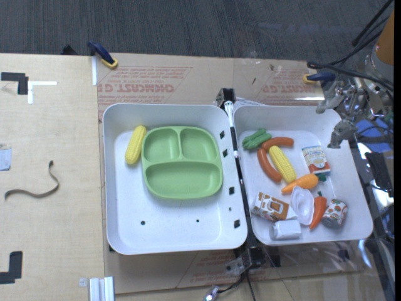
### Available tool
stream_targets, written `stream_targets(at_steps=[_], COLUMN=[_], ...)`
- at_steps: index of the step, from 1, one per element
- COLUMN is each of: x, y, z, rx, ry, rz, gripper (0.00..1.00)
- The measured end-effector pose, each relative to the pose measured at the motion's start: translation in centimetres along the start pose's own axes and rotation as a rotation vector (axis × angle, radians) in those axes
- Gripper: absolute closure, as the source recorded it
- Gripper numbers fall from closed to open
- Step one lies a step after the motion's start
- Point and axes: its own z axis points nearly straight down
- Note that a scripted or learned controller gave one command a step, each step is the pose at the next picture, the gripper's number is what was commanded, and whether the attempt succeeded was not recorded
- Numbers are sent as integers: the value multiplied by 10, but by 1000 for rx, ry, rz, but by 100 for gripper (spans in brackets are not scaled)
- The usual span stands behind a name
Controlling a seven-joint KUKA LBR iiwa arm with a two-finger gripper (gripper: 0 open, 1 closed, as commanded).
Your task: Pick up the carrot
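**Carrot lies in the right bin, gripper off at the far right rim**

Seen from above, the table carries two shallow white bins side by side on a sheet of cardboard.

The left bin holds a green divided plate near its middle, with a yellow corn cob lying just beside the plate's left edge.

The right bin is crowded. The carrot lies roughly in the middle of this bin, orange and tapered, tilted with its thin end toward the left. Just to its upper left is a second corn cob, which rests against a curved orange-red sausage. A green bean pod sits at the upper left of that cluster. To the carrot's upper right stands a small juice carton. Below the carrot is a white cup, with a brown and white box to its left, a white block beneath, a red pepper to its right and a small can further right.

The gripper hangs near the right bin's far right rim, well apart from the carrot; nothing is visibly between its fingers, and whether they are apart or together cannot be told. Black cables trail above it.

On the bare table to the left lies a loose dark cord. Blue clamps pin the cardboard at its far edge.
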Motion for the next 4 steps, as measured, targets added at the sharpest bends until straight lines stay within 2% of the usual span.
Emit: stream_targets(at_steps=[1,2,3,4], x=[8,47,71,84], y=[62,27,25,11], z=[140,157,157,171], rx=[-1,5,6,1], ry=[2,-38,-43,-5], rz=[50,44,74,249], gripper=[0,0,0,0])
